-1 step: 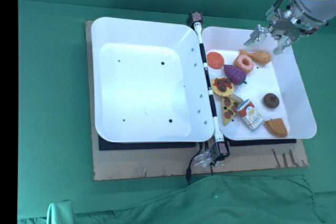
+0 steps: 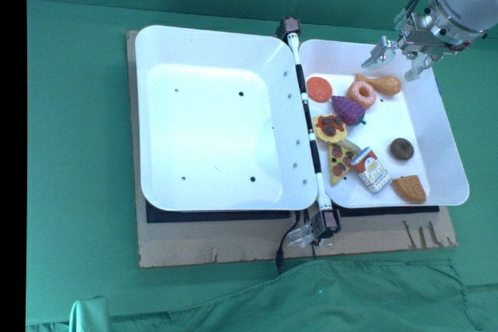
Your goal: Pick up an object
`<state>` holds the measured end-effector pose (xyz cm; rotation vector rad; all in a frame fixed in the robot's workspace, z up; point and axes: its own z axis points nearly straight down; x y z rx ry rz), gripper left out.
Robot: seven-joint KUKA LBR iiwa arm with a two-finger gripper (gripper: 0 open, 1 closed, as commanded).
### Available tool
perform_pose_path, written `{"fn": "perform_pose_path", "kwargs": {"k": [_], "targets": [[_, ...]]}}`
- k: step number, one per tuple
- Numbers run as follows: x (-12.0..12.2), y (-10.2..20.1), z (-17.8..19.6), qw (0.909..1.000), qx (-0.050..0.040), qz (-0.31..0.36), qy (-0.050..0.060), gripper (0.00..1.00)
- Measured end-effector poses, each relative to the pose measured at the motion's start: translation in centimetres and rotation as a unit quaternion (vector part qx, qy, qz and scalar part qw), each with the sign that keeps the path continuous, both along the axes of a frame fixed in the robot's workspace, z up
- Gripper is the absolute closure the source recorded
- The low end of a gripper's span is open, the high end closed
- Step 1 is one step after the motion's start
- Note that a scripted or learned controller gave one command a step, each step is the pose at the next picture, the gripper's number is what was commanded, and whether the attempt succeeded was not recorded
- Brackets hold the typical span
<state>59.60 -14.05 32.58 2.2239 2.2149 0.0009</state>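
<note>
Cloth [image 2: 366, 295]: green, rumpled, along the near edge.
Board [image 2: 233, 241]: brown cardboard under both bins.
Left bin [image 2: 156, 50]: white, shallow, rounded corners; wide open floor.
Right bin [image 2: 447, 159]: toy food crowds its left side and near corner; waffle [image 2: 410, 188], carton [image 2: 372, 170], pizza slice [image 2: 339, 159], chocolate doughnut [image 2: 401, 148], grapes [image 2: 348, 110], drumstick [image 2: 381, 82].
Gripper [image 2: 398, 57]: jaws spread apart, holding nothing, above the far rim beside the drumstick.
Arm: cut off at the top right.

Both white bins [image 2: 218, 58] look like smooth, glossy plastic; they sit on a matt brown cardboard sheet [image 2: 233, 245] over matt green cloth [image 2: 78, 128]
</note>
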Motion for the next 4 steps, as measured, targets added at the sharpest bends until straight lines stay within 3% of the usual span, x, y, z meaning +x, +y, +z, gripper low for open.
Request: {"fn": "perform_pose_path", "kwargs": {"k": [2, 3, 4], "targets": [[-0.1, 0.4, -12.1, 1.0, 0.0004, 0.0, 0.003, 0.0], [0.1, 0.3, -14.2, 1.0, -0.0003, 0.0, -0.002, 0.0], [0.4, 0.1, -12.6, 1.0, -0.0024, -0.001, -0.009, 1.0]]}}
